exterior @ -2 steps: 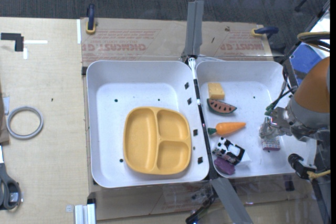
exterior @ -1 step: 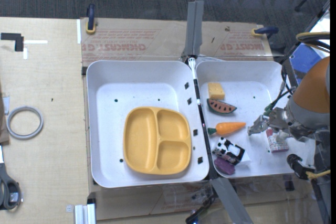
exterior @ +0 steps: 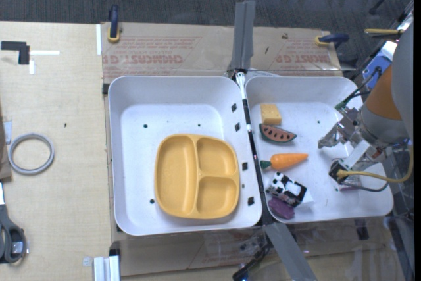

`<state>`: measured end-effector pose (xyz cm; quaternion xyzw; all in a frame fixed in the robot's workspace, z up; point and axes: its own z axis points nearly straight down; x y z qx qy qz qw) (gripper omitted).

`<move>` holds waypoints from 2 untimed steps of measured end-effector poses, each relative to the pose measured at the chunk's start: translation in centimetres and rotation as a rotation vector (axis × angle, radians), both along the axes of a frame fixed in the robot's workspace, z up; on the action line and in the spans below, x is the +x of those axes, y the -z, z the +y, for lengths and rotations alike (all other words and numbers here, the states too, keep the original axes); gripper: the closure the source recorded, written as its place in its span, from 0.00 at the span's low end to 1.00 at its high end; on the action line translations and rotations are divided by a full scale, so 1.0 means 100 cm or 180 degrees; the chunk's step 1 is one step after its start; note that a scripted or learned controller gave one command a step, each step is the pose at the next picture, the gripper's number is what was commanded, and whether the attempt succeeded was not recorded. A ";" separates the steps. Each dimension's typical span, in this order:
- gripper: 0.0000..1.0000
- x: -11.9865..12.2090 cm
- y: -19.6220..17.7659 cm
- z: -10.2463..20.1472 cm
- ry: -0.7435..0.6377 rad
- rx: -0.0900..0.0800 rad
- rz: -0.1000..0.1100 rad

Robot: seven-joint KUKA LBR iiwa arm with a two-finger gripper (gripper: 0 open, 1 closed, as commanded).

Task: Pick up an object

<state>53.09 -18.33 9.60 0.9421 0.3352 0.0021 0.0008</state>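
The right bin (exterior: 316, 97) holds a yellow cheese block (exterior: 270, 114), a watermelon slice (exterior: 277, 134), an orange carrot (exterior: 289, 160), a black-and-white toy (exterior: 287, 188) and a purple piece (exterior: 283, 208). My gripper (exterior: 331, 156) hangs over the right side of this bin, to the right of the carrot and apart from it. It is open: one fingertip (exterior: 324, 141) points left and the other sits lower, with only bare bin floor between them.
A yellow divided plate (exterior: 197, 175) lies in the left bin (exterior: 131, 141). A metal divider (exterior: 242, 36) runs between the bins at the back. On the bench at the left lie a grey ring (exterior: 29, 153) and scissors (exterior: 10, 240).
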 end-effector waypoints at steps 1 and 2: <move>0.00 0.076 -0.001 0.000 0.0729 -0.0012 -0.0008; 0.00 0.088 -0.128 0.021 0.0790 -0.0002 0.0024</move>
